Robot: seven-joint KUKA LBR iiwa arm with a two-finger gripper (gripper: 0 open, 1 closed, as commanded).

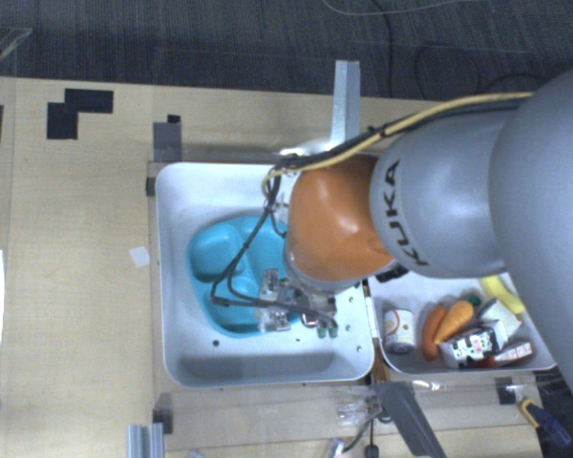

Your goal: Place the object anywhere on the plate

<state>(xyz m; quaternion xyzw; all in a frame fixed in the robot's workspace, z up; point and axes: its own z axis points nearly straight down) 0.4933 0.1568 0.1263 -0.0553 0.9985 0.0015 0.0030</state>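
Directly over the blue plate [222, 256] hangs the claw [296, 315]; its opening cannot be told.

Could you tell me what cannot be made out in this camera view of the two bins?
- The tool: its fingers are hidden under the arm's orange band.
- The blue plate: its right part is covered by the arm.
- Anything held: hidden beneath the wrist.
- The right bin: its far side is covered by the grey arm; the carrots and packets are too small to identify.
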